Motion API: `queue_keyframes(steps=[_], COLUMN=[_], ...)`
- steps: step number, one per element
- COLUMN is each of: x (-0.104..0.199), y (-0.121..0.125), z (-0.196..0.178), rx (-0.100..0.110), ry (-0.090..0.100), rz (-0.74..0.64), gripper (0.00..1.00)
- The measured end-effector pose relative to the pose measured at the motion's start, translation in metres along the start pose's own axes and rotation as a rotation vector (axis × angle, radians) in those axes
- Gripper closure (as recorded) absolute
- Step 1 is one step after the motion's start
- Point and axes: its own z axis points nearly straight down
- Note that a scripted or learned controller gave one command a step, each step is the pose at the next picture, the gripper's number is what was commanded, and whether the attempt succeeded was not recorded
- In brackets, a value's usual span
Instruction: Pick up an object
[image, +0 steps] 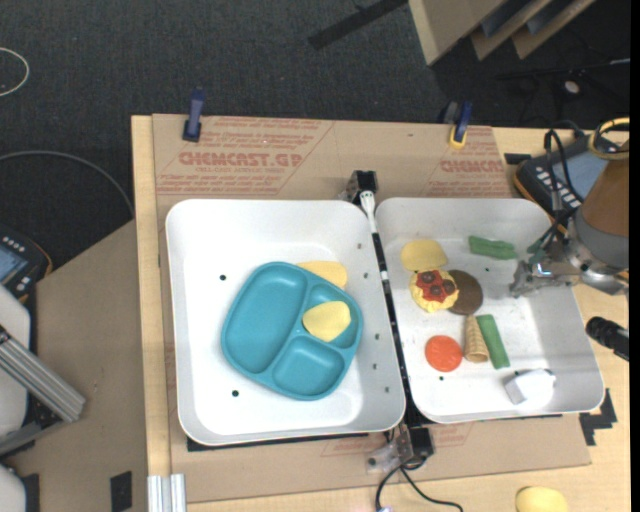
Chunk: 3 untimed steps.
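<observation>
Tool (528, 272) hovers at right bin (560, 395) far-right side, nothing visibly between its fingers; opening unclear. Toys lie left of it: green stick (490, 340), tomato (444, 352), pizza (436, 290). Best descend squarely over one isolated piece, then close.
</observation>
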Motion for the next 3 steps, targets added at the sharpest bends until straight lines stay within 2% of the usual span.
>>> queue_keyframes(steps=[1, 2, 3], x=[0.032, 0.023, 0.102], y=[-0.084, -0.077, -0.09], z=[0.022, -0.21, -0.111], rx=[0.015, -0.013, 0.017], ry=[0.009, -0.003, 0.01], rz=[0.003, 0.0, -0.004], gripper=[1.0, 1.0, 1.0])
